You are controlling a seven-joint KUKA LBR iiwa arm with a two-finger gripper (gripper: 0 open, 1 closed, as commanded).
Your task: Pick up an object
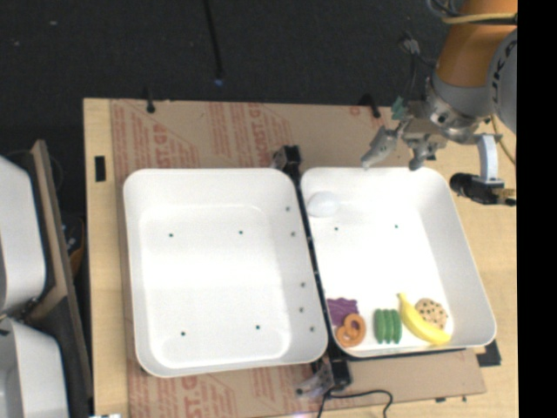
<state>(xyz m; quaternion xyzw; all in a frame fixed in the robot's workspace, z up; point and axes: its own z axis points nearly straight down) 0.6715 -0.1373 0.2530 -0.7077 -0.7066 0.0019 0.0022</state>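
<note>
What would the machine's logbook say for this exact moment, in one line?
gripper: open, above right bin far edge, holding nothing | banana, cookie, green item: at near edge | status: no pick yet

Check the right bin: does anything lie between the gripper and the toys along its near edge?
Camera view: gripper hovers open at the right bin's far rim; banana and other toys line the near edge. Between them is bare white floor; a pale round thing sits off left.
</note>
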